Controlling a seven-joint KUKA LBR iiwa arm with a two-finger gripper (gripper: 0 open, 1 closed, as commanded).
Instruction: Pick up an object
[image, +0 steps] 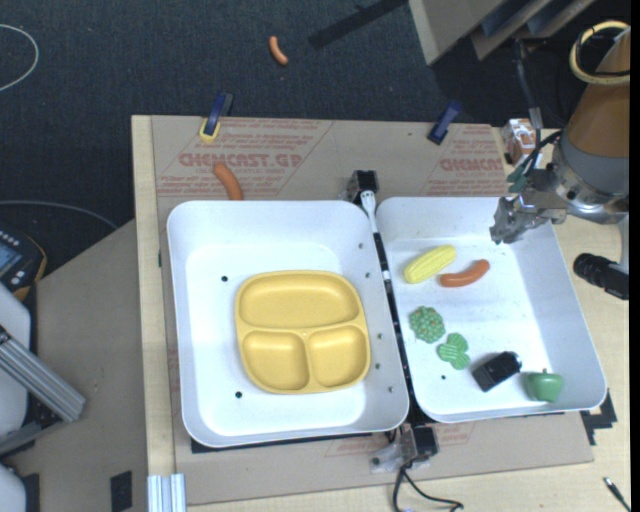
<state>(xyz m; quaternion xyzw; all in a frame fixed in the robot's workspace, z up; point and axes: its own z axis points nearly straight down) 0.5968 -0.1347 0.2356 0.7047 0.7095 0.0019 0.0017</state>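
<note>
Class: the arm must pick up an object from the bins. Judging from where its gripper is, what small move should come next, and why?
Probably a short move down and toward the left bin, over the sausage. The gripper sits above the right bin's far corner with nothing seen in it, and the sausage, beside the corn, lies nearest.

The arm (597, 130) enters from the right, its orange band sitting above the grey wrist. The wrist angles down and to the left. The gripper (503, 232) hangs at its end, pointing downward, with nothing visible between its tips.
</note>
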